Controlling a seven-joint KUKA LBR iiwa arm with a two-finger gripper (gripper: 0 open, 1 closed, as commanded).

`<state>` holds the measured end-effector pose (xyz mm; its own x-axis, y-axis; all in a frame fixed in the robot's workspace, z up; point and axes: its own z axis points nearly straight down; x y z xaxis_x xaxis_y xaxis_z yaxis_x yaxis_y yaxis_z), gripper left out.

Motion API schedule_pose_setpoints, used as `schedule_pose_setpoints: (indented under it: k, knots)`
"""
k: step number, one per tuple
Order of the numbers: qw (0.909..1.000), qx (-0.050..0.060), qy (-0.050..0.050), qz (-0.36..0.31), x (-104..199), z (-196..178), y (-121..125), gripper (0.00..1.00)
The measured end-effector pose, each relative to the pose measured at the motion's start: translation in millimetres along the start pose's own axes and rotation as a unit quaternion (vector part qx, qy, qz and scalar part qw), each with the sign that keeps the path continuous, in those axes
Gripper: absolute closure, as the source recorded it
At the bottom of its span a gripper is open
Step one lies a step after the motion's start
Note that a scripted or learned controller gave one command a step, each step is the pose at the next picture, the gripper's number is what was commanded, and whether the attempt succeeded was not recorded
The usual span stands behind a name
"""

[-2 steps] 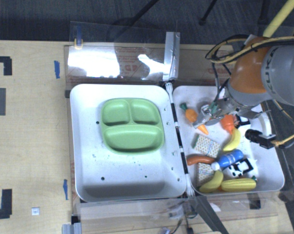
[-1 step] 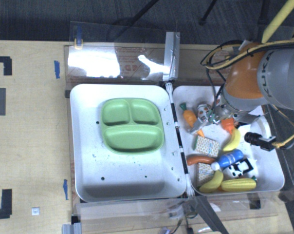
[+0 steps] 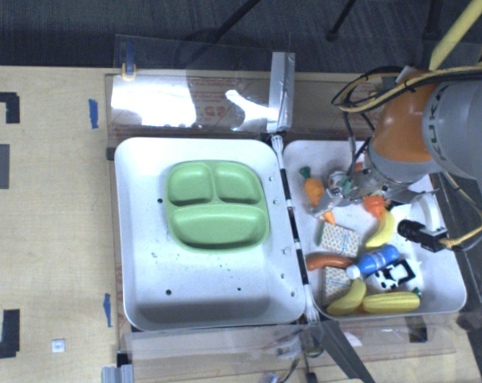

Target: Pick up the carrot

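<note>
While gripper [image 3: 342,184] state unclear, one carrot [image 3: 314,187], two bananas [image 3: 382,230], one green plate [image 3: 217,203].

Divided plate [image 3: 217,203] in left bin [image 3: 137,238] (toys [image 3: 361,270] in right bin [image 3: 452,282]).

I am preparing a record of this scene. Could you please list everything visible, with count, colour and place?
bins: 2, white, side by side on the bench
divided plate: 1, green, left bin
carrot: 1, orange with green top, right bin, upper left
bananas: 2, yellow, right bin, centre and front
corn cob: 1, yellow, right bin, front
bottle: 1, blue with white cap, right bin
hot dog: 1, red-orange, right bin
arm: 1, grey with orange band, over right bin
gripper: 1, right of the carrot
</note>
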<state>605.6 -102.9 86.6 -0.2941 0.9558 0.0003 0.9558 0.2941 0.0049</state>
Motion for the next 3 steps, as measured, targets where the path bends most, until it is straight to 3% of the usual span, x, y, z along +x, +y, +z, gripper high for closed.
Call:
schedule_pose_setpoints:
  k: [1, 2, 3]
  knots:
    - [0.9846, 0.0, -0.002, -0.175, -8.1, 0.5, 43.3, 0.0]
    - [0.9257, 0.001, 0.0, -0.378, -9.0, -74.1, -8.4, 0.0]
    - [0.9099, 0.001, 0.001, -0.415, 63.8, -99.1, 4.2, 0.0]
